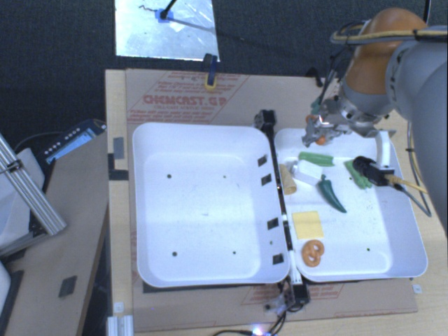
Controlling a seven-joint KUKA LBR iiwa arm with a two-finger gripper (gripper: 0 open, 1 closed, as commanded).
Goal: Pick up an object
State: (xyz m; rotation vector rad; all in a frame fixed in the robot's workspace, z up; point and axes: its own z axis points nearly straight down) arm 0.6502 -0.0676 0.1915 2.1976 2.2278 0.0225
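White plastic lines both bins; the right bin (409,254) holds my candidates. My gripper (320,128) hangs at the upper edge of that bin, right of centre in the frame, with something small and orange at its tip. I cannot tell whether it is clenched or released. Just below lies a green bean pod (316,158), then a dark green chilli (332,194), a yellow square (307,224) and a pretzel (312,252) lower down. I judge this the approach step: next I must settle over one item and descend.

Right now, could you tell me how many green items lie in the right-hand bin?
3: a light green pod near the gripper, a dark green pepper mid-bin, a green piece beside the black object; the arm may hide more.
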